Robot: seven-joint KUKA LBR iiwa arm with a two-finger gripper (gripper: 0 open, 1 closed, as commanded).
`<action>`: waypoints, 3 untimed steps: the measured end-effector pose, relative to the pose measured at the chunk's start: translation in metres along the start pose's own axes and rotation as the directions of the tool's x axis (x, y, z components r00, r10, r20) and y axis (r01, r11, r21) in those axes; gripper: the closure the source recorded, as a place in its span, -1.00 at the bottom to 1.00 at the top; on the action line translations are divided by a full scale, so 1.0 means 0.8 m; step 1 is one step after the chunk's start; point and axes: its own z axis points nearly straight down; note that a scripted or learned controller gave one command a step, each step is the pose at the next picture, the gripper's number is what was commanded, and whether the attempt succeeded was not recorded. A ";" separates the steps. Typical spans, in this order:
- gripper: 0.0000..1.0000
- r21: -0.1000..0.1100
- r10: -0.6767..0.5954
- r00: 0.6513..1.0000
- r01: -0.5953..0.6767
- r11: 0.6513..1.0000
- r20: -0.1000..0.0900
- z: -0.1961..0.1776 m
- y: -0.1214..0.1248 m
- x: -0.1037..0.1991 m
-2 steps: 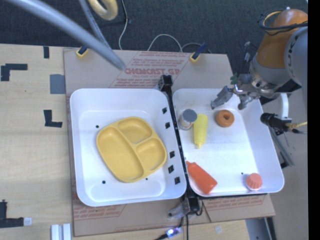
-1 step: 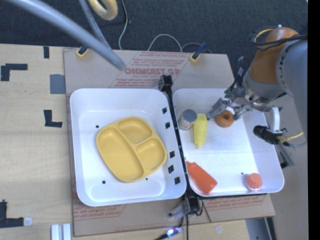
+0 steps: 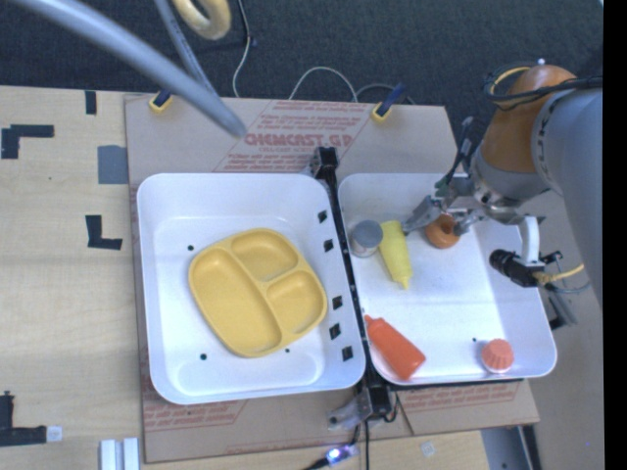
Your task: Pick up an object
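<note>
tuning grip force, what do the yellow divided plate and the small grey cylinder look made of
Yellow three-compartment plate: likely moulded plastic, going by its even colour, soft sheen and rounded ridges. Small grey cylinder: possibly metal, like a small can, with a dull grey top; too small to be sure.

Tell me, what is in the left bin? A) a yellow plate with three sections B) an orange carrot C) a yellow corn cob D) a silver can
A: the yellow plate with three sections lies alone in the left bin, across the divider from the other things.
</note>
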 end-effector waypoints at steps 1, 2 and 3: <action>1.00 0.004 -0.002 1.000 0.002 1.000 -0.003 -0.009 0.000 0.002; 1.00 0.017 -0.002 1.000 0.002 1.000 -0.013 -0.062 -0.002 0.000; 1.00 0.018 -0.003 1.000 0.003 1.000 -0.013 -0.119 0.000 0.000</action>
